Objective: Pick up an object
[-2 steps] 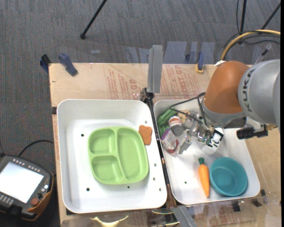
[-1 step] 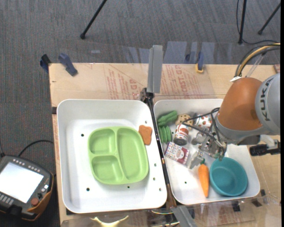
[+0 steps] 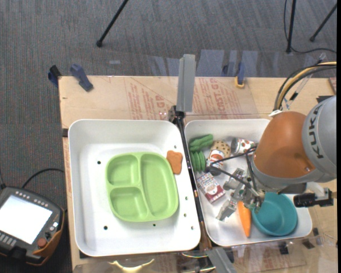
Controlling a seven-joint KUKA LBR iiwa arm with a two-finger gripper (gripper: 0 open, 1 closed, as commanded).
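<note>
**Camera view: my hand low in the right bin, over the carrot**

Camera view puts my hand [image 3: 238, 201] down inside the right bin [image 3: 227, 124], at the end of the grey arm [image 3: 284, 147] with its orange band. I cannot tell whether I am released or clenched; the metal parts at the tip blur together against the clutter, and nothing shows plainly gripped between them.

Just beside my tip lies the orange carrot [image 3: 245, 219], pointing toward the near wall of the bin and touching the rim of the teal bowl [image 3: 275, 215]. That carrot looks to me the likeliest thing to take. To do it well, I judge I should straddle it across its narrow width, not along its length, and come down near its thicker end so the taper does not squirt out as I close. The bowl crowding one side is the hazard: a finger landing on its rim would tip it or block my closing.

On my other side sits a small printed packet [image 3: 209, 187], and farther toward the back wall a green ribbed toy [image 3: 200, 151] and a spotted round piece [image 3: 219, 149], all well clear of the carrot.

Across the divider, the left bin [image 3: 85, 152] holds a green divided plate [image 3: 142, 186] with a small orange piece [image 3: 174, 161] just beside its corner. Both bins rest on the tabletop [image 3: 131, 95].
</note>
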